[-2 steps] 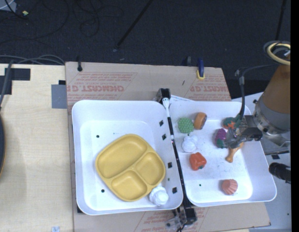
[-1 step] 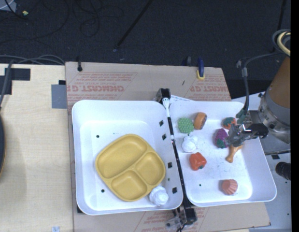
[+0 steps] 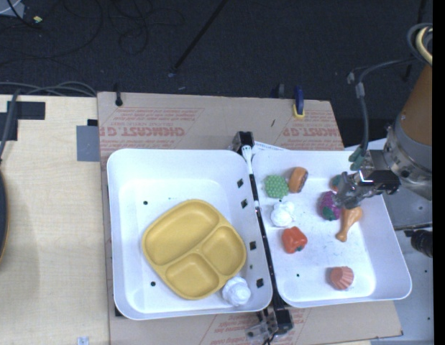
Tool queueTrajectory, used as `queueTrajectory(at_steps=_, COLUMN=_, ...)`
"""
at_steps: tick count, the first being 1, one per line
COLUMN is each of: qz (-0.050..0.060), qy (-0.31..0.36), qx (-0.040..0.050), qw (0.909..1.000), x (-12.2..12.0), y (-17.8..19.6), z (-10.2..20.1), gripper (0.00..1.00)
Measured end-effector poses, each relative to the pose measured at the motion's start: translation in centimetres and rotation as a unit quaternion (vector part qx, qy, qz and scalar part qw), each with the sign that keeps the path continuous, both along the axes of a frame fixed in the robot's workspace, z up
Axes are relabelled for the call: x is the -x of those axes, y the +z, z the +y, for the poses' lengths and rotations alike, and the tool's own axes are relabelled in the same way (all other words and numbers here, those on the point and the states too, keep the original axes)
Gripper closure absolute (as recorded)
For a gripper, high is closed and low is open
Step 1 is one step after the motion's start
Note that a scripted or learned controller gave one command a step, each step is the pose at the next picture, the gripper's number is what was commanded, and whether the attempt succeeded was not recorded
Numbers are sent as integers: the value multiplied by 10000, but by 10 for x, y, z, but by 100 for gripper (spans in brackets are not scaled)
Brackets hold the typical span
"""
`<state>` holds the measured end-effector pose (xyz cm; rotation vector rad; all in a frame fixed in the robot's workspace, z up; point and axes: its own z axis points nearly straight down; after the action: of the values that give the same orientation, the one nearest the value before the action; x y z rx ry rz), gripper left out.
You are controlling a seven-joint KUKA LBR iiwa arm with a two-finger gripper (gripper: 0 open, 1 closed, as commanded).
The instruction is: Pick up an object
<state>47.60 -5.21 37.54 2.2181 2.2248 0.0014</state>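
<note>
— What are you going for?

— I am hovering over the purple toy [image 3: 328, 205], lying in the right bin [image 3: 395, 264] near its far right side. It is looking like a small hollow plastic fruit: light, stiff, a bit knobbly, probably slick. I am judging that a squeeze across its round middle would suit best.

— Is your claw [image 3: 349, 185] clenched on it?

— I cannot tell; the wrist is hiding that from this angle.

— What is crowding it?

— A tan drumstick [image 3: 348, 223] is lying just beside it, nearly touching, so it might get nudged. Further left, a green bunch [image 3: 277, 186] and an orange piece [image 3: 299, 179] are sitting together, with a white piece [image 3: 282, 214] and a red pepper [image 3: 294, 240] nearer the divider, and a pink shell-like toy [image 3: 341, 278] towards the front.

— And the left bin [image 3: 129, 192]?

— It is holding a yellow divided plate [image 3: 194, 248] and a white lump [image 3: 236, 291].
</note>
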Motion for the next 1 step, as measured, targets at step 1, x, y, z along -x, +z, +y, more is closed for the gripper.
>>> queueTrajectory(at_steps=1, qz=56, qy=5, qx=-4, qw=10000, x=1, y=-73, z=54, gripper=100)
